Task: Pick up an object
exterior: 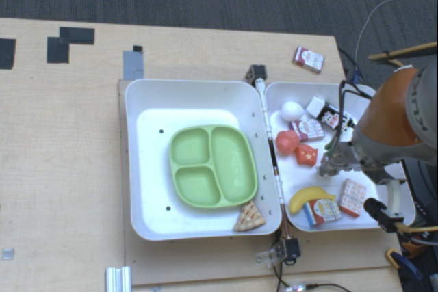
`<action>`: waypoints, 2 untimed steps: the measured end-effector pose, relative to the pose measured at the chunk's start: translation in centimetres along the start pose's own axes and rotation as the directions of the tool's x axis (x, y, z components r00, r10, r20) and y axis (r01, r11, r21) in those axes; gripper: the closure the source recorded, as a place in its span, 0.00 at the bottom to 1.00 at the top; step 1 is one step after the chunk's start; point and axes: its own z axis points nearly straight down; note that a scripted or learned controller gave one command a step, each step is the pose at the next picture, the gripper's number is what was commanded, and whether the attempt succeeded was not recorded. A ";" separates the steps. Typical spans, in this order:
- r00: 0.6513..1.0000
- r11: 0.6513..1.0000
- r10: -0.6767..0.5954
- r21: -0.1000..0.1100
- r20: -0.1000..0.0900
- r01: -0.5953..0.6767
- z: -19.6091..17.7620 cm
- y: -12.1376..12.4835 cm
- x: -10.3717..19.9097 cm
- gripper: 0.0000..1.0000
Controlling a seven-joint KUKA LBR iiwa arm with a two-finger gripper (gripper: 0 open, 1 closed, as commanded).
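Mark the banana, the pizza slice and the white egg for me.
banana (309, 197): camera view, middle of its yellow curve, right bin.
pizza slice (250, 217): camera view, centre of the wedge, left bin beside the green plate.
white egg (292, 110): camera view, centre of the shell, right bin.

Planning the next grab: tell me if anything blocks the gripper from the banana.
Nothing visible does. The gripper hangs over the right bin, and the banana lies just below-left of it with bare bin floor between them.
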 end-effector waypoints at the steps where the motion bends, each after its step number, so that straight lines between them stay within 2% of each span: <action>1: 1.000 1.000 0.000 0.000 0.000 0.000 0.0 0.0 0.0 0.00; 2: 1.000 1.000 0.000 0.012 -0.003 0.000 -1.7 -2.9 3.2 0.00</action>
